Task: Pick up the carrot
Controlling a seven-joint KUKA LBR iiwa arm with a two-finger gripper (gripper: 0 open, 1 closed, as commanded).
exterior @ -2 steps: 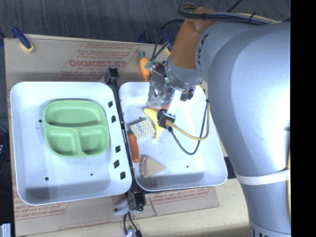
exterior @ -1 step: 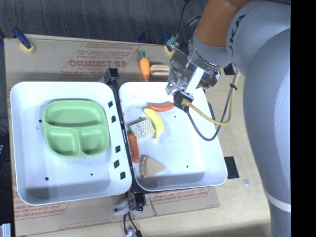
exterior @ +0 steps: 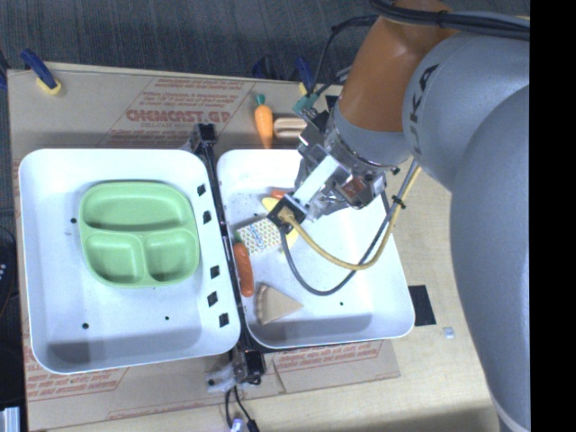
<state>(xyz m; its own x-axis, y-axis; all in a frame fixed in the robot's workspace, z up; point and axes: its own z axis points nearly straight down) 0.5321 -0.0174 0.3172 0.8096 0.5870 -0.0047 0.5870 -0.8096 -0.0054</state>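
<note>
**Behind the right bin, the carrot lies on cardboard; the gripper hangs over the bin**

In the camera view, the carrot [exterior: 262, 126] lies outside both bins. It rests on the printed cardboard sheet [exterior: 171, 106] that covers the worktop, just behind the back rim of the right bin [exterior: 378, 291]. Its green top points away from the bin. A small tan-brown object [exterior: 288, 130] sits just beside it, toward the arm.

The gripper [exterior: 349, 191] hangs over the back half of the right bin, near the carrot but apart from it. From this angle I cannot tell whether it is spread or closed.

An orange-red sausage-shaped piece [exterior: 243, 270] lies along the right bin's left wall. A pale speckled piece [exterior: 259, 236] lies just behind it. A beige wedge [exterior: 277, 306] rests near the front wall, and a small yellow bit [exterior: 270, 203] lies farther back.

The left bin [exterior: 45, 241] holds a green three-compartment plate [exterior: 139, 232]. A blue clamp [exterior: 40, 72] grips the worktop's far left corner.
</note>
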